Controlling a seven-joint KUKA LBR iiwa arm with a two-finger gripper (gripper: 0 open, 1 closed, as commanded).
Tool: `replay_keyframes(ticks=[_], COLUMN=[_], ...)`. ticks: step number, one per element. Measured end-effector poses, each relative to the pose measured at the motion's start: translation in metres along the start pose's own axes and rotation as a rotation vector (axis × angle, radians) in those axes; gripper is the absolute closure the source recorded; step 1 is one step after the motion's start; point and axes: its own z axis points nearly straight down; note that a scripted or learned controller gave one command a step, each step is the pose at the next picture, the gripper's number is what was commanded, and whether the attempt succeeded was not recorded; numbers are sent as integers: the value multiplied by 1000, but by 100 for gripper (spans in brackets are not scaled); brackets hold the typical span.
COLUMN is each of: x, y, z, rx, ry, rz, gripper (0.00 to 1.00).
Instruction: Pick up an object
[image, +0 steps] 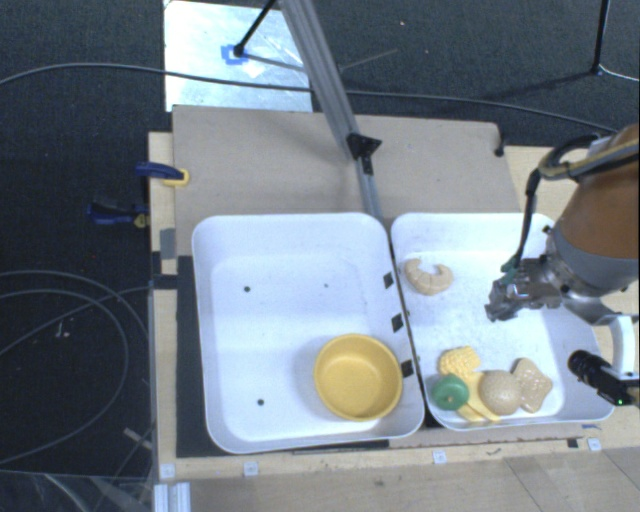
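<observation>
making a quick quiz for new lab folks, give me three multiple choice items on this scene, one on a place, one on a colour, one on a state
1. Where is the yellow bowl?
A. left bin
B. right bin
C. on the floor

2. What colour is the round toy at the right bin's front edge?
A. red
B. green
C. blue

3. How does the bowl stand?
A. upside down
B. on its side
C. upright, opening up

Answers:
1 A, it sits in the left bin's front right corner.
2 B, it is plainly green.
3 C, its hollow inside shows.
</observation>
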Motion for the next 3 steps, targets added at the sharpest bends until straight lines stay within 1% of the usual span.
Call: replay_keyframes(ticks=[1,3], x=[52,157], y=[4,4], z=[-7,22], rx=[1,5], ry=[1,0], rz=[0,2], gripper=[100,100])
